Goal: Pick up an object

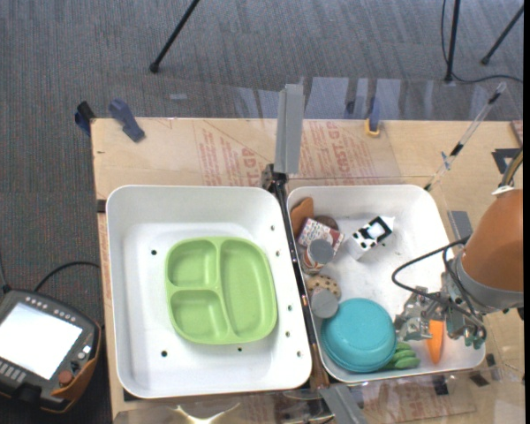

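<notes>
While the left bin carries just one thing, a light green divided plate with three compartments lying flat near its middle, the right bin is crowded along its left wall. Outside the bench, at the near left, a teach pendant with a pale screen lies on the dark carpet.

Moving right across the divider, a brown piece sits at the far left corner of the right bin, and just beside it lies a small patterned packet in red and white. A grey cylinder rests against the packet's near side, and nearer still a spotted, cookie-like disc lies beside a second grey round piece. A small black-and-white toy, possibly a cow, stands apart toward the middle of the bin's far half. A teal bowl lies upside down in the near part, touching the second grey piece, and something green pokes out at its near right edge.

Farther right, the gripper hangs low over the near right corner of the bin, below the arm's orange band. An orange carrot-shaped object stands upright right at its tip, touching or just beside the metal parts. Whether the hand is open, closed or clasping the carrot cannot be told, since the parts blur together there.
</notes>
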You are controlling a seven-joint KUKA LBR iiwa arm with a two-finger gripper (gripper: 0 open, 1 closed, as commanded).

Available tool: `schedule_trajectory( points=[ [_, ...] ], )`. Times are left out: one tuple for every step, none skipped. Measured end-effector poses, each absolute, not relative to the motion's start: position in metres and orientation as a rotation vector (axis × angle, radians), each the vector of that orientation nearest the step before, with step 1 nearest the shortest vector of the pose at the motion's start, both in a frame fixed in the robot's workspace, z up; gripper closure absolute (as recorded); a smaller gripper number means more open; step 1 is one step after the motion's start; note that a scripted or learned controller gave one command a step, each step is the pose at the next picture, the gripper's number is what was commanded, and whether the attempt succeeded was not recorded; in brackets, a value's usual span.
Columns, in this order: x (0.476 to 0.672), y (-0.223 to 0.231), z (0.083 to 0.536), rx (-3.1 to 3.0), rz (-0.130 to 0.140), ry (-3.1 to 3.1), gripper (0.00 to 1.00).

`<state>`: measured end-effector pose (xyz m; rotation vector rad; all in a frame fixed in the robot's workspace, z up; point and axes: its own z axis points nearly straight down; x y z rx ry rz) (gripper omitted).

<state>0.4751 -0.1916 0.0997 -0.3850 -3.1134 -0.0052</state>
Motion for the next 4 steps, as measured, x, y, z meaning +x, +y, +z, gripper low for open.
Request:
schedule_trajectory(
  points=[
    [0.492,-0.193,0.087,-0.871,-0.002,-3.017,1.00],
    [0.561,-0.202,0.088,-1.012,-0.001,-2.975,1.00],
    [0.591,-0.209,0.096,-0.764,-0.001,-3.050,1.00],
    [0.591,-0.209,0.096,-0.763,-0.001,-3.050,0.00]
  ],
)
